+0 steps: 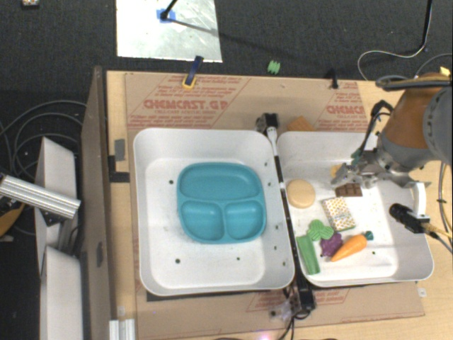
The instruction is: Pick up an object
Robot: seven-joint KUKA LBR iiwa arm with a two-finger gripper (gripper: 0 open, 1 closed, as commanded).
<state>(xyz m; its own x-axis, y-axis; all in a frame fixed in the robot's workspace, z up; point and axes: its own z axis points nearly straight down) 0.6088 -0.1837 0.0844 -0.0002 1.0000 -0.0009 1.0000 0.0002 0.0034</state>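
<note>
In the right bin [407, 264], toward its far side, the hand [356, 171] reaches in from the right and hangs low over a small brown block [348, 189], which lies just below its tip. Whether the hand is spread or pressed together cannot be told from this angle, and nothing can be seen pinched in it. Just left of the block lies a round tan disc [301, 193]. Near of the block rests a patterned packet [339, 213], tilted. Along the bin's near side sit a green piece [309, 249], a purple piece [330, 244] and an orange carrot [350, 246], close together. The left bin [152, 190] holds a blue divided plate [221, 201] at its middle. Both bins sit side by side, touching, on the tabletop [212, 101].
</note>
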